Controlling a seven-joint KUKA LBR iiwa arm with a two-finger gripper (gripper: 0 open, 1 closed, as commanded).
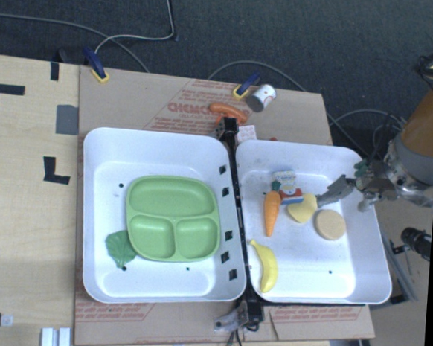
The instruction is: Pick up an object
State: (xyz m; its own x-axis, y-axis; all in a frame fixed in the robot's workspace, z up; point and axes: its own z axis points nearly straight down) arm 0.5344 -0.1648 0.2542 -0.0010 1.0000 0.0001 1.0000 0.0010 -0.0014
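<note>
The tool [347, 188] hangs over the right shallow white plastic bin [357, 284], its fingers spread apart with nothing between them. The nearest pickable things, a pale yellow wedge-shaped toy [301, 210] and a round tan biscuit-like disc [331, 224], lie just below-left of it, beside the orange toy carrot [271, 212]. These sit close together, so a descent could nudge one aside or pinch two at once.

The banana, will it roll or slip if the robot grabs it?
The banana is curved, so it probably rocks rather than rolls. It looks smooth like a plastic toy, so it may slip. It lies against the bin's left wall, which could crowd a grab.
</note>
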